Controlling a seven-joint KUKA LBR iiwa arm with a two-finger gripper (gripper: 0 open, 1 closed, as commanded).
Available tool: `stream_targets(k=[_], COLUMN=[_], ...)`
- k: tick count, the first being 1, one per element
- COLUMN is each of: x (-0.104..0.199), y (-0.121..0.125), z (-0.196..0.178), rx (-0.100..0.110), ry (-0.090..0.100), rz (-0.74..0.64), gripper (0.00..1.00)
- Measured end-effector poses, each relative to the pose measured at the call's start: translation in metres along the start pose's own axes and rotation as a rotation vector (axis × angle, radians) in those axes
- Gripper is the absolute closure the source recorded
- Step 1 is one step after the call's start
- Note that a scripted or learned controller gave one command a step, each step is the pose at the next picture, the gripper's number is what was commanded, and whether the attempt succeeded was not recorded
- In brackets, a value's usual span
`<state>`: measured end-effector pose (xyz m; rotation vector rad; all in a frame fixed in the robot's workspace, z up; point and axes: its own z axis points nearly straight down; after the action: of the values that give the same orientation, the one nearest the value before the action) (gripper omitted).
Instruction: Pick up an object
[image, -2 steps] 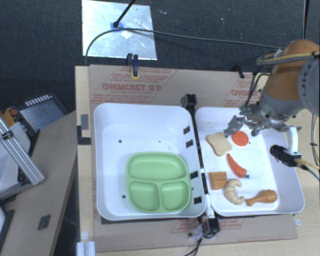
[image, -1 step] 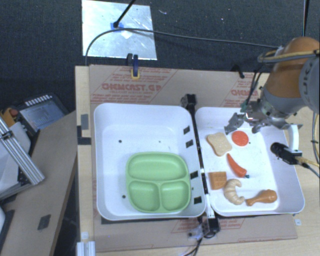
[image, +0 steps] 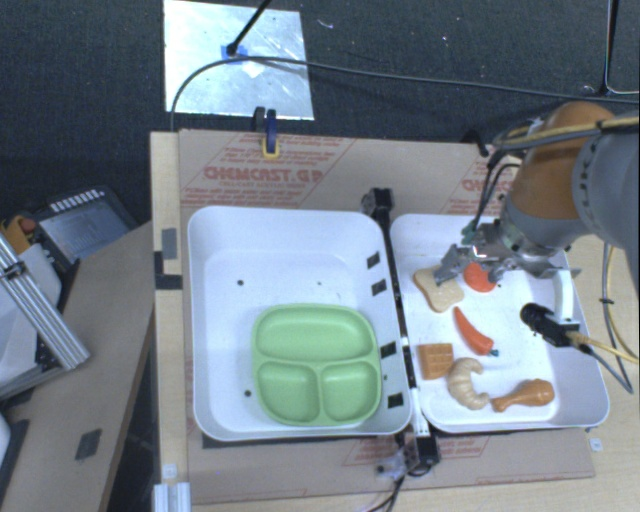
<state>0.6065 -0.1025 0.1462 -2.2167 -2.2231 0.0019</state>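
The right bin (image: 590, 385) holds several toy foods. They are a tan bread-shaped piece (image: 438, 290), a round red piece (image: 482, 280), a red-orange chili (image: 474, 331), a square cracker (image: 435, 360), a croissant (image: 467, 383) and a drumstick (image: 523, 395). My gripper (image: 481, 262) hangs low over the far part of this bin, directly over the round red piece. It is open, one finger toward the bread piece and the other on the red piece's right. Nothing is lifted.
The left bin (image: 215, 300) holds a green three-compartment tray (image: 315, 362) at its near side. A black divider (image: 392, 300) separates the bins. A black part on a cable (image: 545, 323) hangs over the right bin's right side. The arm (image: 565, 175) fills the upper right.
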Motion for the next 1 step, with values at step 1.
stream_targets(k=[1], x=[-0.0058], y=[-0.0077], z=[0.0532], rx=[-0.001], ry=[0.0], rz=[0.002], gripper=[0.0])
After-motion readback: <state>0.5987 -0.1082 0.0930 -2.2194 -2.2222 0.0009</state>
